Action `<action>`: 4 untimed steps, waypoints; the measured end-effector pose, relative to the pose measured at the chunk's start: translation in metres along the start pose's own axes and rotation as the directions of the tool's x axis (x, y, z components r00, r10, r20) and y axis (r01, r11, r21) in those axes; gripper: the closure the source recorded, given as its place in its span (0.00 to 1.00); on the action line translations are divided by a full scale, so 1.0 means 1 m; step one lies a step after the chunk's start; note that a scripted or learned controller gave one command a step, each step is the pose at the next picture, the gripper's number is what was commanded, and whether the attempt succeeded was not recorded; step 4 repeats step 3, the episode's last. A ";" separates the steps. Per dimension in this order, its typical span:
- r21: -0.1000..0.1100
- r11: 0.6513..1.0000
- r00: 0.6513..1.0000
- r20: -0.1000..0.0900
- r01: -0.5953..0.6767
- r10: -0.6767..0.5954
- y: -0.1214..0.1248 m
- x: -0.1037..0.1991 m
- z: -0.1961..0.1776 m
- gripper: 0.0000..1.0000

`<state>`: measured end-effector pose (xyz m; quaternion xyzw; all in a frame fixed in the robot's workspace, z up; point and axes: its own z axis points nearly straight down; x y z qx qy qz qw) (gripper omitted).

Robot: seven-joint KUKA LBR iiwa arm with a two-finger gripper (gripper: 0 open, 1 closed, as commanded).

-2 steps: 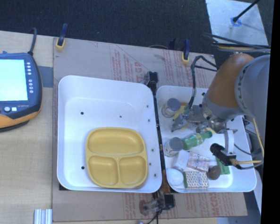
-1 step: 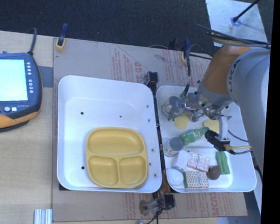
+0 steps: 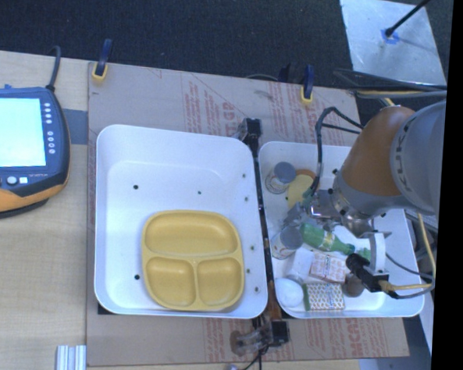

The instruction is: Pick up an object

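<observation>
The right bin (image 3: 396, 308) holds a jumble of small objects. Among them are a grey round cup (image 3: 281, 175), a yellow item (image 3: 298, 191), a green bottle (image 3: 327, 240), a white and red packet (image 3: 328, 266), a white round lid (image 3: 290, 292) and a patterned box (image 3: 326, 298). My gripper (image 3: 312, 213) is down in this bin, just above the green bottle and beside the yellow item. The wrist and the orange band (image 3: 374, 154) hide much of it. Nothing can be made out as held.
The left bin (image 3: 112, 212) holds a yellow three-compartment tray (image 3: 193, 258). A teach pendant (image 3: 15, 147) lies on the bench at far left. Clamps (image 3: 102, 64) (image 3: 307, 82) stand at the back edge. Cables (image 3: 401, 288) trail over the right bin's right side.
</observation>
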<state>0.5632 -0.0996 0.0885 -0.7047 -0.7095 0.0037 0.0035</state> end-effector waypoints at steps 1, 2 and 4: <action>-0.003 1.000 1.000 0.001 0.000 0.000 0.003 0.007 0.000 0.00; -0.010 1.000 1.000 0.002 0.002 -0.002 -0.020 -0.001 -0.001 0.00; -0.003 1.000 1.000 0.000 0.000 0.000 -0.012 0.006 0.000 0.00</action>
